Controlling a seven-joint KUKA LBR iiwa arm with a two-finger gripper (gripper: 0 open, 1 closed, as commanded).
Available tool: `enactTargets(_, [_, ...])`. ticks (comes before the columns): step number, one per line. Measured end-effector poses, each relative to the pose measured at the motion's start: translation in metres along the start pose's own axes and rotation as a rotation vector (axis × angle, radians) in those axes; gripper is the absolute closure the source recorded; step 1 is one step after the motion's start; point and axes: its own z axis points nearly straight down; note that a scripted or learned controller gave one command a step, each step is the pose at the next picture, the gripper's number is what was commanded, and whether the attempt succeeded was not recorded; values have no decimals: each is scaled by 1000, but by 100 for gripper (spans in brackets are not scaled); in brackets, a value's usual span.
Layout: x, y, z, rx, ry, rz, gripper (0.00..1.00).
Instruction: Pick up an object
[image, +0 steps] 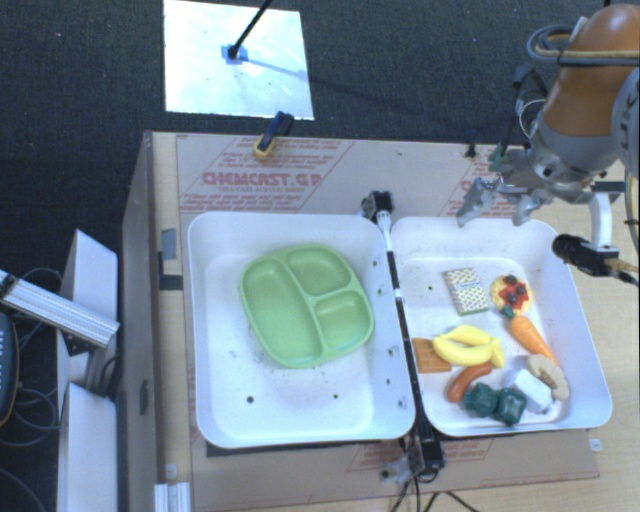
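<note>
Toy foods (495, 350) are lying heaped at the right bin's (570, 290) near end, awaiting a pick, while the gripper (497, 203) is hovering over its far rim, fingers spread with nothing between them, seemingly readying a descent.

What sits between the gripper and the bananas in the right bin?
Nothing visible. The gripper hangs open over the right bin's back rim; the bananas lie nearer the front, with the checkered cracker lying flat along the way.
</note>
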Motion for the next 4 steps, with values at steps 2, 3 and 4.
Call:
enactTargets(2, [-82,24,176,1,0,2,0])
enactTargets(3, [-102,25,174,-2,-1,2,0])
enactTargets(4, [-104,25,174,-3,-1,1,0])
